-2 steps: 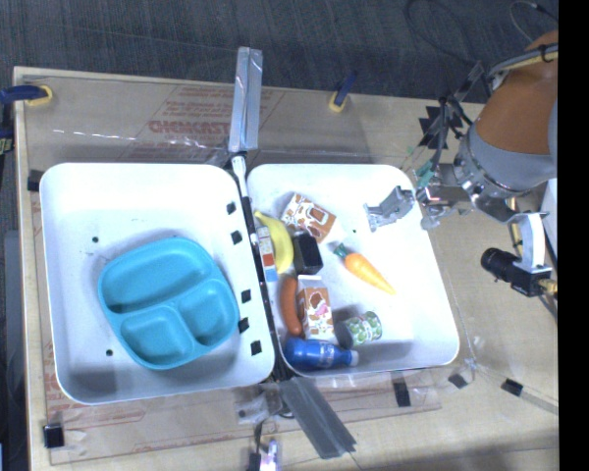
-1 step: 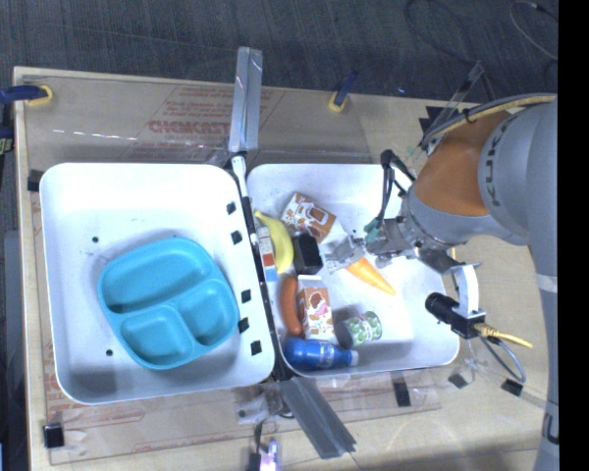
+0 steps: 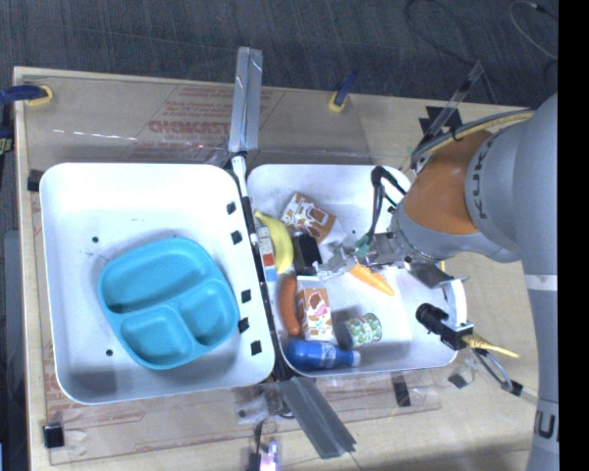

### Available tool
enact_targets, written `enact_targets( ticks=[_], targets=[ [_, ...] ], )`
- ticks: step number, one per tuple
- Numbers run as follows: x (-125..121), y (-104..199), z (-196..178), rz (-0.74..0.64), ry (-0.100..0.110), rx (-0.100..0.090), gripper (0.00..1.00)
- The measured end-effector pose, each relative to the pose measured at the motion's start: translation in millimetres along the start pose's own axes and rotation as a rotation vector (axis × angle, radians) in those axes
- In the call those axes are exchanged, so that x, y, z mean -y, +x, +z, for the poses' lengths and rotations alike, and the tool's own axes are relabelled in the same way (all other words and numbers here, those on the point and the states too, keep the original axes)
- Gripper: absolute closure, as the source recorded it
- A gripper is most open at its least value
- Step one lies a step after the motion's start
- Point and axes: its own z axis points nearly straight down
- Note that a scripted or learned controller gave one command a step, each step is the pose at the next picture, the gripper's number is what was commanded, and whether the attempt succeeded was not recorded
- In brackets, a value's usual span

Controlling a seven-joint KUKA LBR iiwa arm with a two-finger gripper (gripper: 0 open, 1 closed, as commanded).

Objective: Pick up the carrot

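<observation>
The carrot (image 3: 372, 280) is a small orange wedge lying in the right bin (image 3: 346, 180), right of its middle, with its tip pointing toward the lower right. My gripper (image 3: 354, 256) reaches in from the right, below the orange wrist band. Its metal tip is right at the carrot's upper-left end, close enough that they seem to touch. The gripper body covers the spot where they meet.
Around the carrot lie a banana (image 3: 279, 238), a snack packet (image 3: 307, 216), a red sausage (image 3: 289, 304), a juice carton (image 3: 316, 312), a green can (image 3: 365, 330) and a blue bottle (image 3: 320, 354). A blue divided plate (image 3: 167, 302) sits in the left bin (image 3: 69, 194).
</observation>
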Motion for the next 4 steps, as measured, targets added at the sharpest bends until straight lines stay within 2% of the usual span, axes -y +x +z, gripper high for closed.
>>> enact_targets(
  ticks=[1,2,3,4],
  targets=[
    [0,-1,-10,-0.003,0.002,0.001,1.00],
    [-36,30,-45,0.075,0.026,-0.016,1.00],
    [-36,30,-45,0.075,0.026,-0.016,0.00],
    [-5,50,-39,0.277,0.032,-0.015,0.00]
  ],
)
